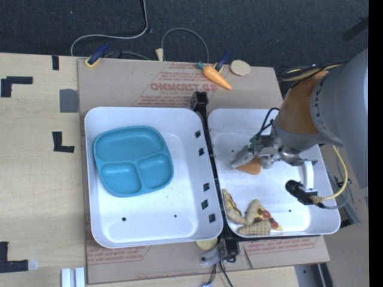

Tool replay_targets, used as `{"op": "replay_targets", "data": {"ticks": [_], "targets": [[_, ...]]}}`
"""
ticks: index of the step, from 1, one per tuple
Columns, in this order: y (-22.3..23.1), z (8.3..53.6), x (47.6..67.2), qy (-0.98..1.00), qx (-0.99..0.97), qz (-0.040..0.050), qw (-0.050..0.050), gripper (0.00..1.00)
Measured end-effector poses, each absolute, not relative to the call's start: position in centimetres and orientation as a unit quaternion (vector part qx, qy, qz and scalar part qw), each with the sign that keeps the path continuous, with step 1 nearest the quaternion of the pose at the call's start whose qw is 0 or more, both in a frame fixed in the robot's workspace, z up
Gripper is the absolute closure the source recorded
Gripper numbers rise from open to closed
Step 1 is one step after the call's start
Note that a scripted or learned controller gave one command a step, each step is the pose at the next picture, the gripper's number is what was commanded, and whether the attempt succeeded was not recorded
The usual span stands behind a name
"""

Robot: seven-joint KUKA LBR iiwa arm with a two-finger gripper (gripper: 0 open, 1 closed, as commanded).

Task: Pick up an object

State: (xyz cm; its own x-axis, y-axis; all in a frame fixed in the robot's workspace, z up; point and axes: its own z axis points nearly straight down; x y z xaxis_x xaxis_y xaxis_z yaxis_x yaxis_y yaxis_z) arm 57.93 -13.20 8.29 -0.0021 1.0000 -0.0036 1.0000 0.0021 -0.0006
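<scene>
Camera view, nearest edge first: a pizza slice [261, 217] and a pale twisted pastry [231, 207] lie by the front wall of the right bin [323, 223]. Farther in, the gripper [250, 158] reaches in from the right, fingertips pointing left, and an orange-brown bread piece [251, 167] sits right at them, just under and toward the front. Whether the fingers are parted or pinching it, I cannot tell. Across the divider, a blue plate [133, 160] rests in the left bin [96, 220].
</scene>
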Motion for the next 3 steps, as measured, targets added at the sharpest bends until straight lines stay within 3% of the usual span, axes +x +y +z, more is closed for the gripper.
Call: {"op": "replay_targets", "data": {"ticks": [1,2,3], "targets": [[-13.4,9.9,58.2,0.707,0.707,0.0013,0.005,1.0],[-13.4,9.8,58.1,0.707,0.707,0.0005,0.004,0.0],[-9.2,8.6,60.5,0.709,0.706,0.0,0.002,0.0]]}}
